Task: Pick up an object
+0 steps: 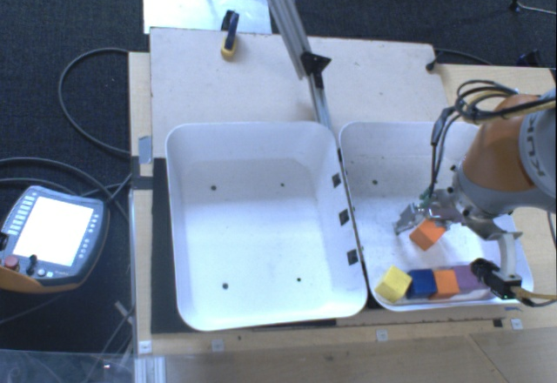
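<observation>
Four blocks [431,283], fifth orange block [426,235] at hand [419,220]

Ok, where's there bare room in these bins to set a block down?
The left bin has bare floor wall to wall. The right bin is free along its far half; its near edge is crowded by the yellow block, blue block and gripper.

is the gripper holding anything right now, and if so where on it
Yes: the gripper holds an orange block between its fingers, clamped at the block's upper part, with the block's lower end hanging free above the right bin.
</observation>
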